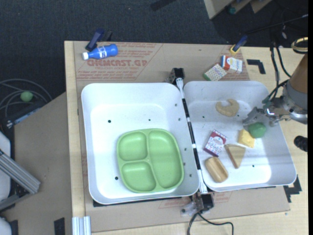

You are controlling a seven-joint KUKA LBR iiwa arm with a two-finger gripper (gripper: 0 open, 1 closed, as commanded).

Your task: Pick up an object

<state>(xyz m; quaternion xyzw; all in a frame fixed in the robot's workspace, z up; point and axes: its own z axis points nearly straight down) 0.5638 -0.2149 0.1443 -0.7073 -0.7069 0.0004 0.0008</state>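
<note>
Red print on the counter (146, 58) behind the bins reads roughly "GENCAST.GR"; smaller lines around it are too blurred to read.

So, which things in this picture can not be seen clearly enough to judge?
- Gripper, camera view: blurred and partly over the green ball; whether it touches or holds the ball cannot be told.
- Arm: cut off by the right edge above the orange band.
- Red packet in the right bin: print too small to read.
- Small boxes behind the bin: too small to identify.
</note>
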